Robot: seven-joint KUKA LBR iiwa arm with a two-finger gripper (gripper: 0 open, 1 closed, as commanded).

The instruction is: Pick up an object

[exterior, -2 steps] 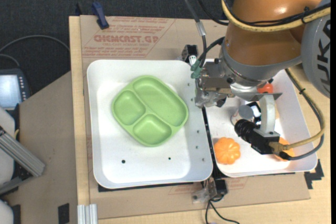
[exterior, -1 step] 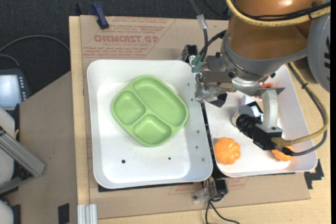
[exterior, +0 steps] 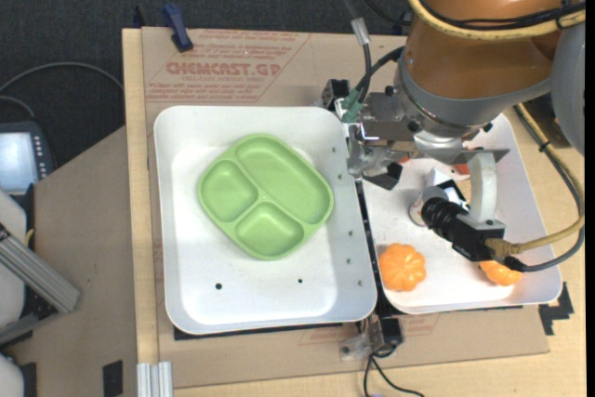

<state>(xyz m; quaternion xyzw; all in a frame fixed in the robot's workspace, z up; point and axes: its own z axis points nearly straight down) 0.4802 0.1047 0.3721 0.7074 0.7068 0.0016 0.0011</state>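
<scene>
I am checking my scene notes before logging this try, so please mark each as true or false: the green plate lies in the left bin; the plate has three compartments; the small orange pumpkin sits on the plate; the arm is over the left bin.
1. The green plate lies in the left bin. True.
2. The green plate has three compartments. True.
3. The small orange pumpkin sits on the plate. False: it lies in the right bin, near its front edge.
4. The arm is over the left bin. False: it hangs over the right bin.
</scene>
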